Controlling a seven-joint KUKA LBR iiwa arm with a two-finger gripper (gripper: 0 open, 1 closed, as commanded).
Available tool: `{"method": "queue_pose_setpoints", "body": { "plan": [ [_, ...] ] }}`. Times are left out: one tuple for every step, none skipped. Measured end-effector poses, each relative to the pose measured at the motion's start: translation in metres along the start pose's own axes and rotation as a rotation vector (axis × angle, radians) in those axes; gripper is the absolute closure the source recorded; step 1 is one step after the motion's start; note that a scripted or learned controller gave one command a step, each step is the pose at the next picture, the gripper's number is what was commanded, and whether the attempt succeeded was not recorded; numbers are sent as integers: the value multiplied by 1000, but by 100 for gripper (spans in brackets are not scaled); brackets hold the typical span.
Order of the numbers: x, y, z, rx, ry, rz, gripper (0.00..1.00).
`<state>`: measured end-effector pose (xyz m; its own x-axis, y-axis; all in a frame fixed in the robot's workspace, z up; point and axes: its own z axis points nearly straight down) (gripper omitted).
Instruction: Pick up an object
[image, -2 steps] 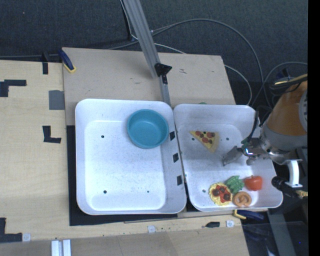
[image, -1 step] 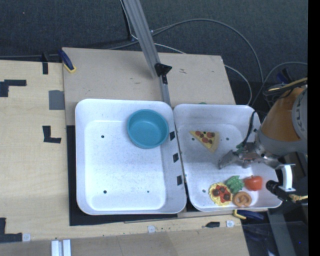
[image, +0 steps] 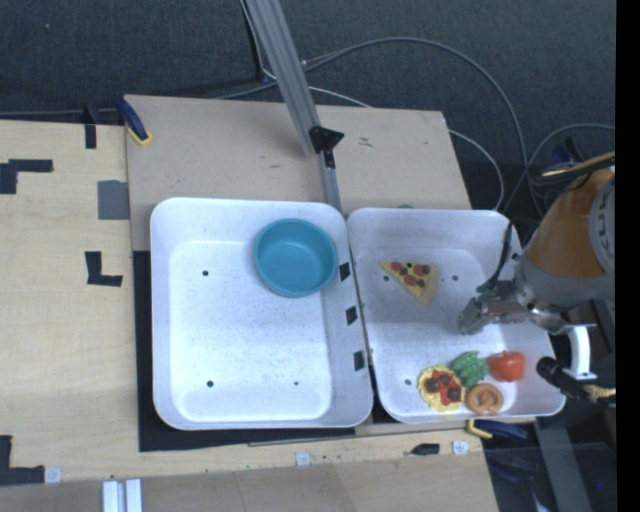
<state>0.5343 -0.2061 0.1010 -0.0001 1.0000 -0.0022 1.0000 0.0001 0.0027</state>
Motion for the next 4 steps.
{"method": "queue_pose_setpoints", "body": {
  "plan": [
    [-1,-9,-51,-1,1,0,100],
    [-1,-8,-103,-1,1,-1,100],
    [54,0,-115,2,3,-5,100],
    [112,-7,-118,3,4,-5,100]
  ]
}}
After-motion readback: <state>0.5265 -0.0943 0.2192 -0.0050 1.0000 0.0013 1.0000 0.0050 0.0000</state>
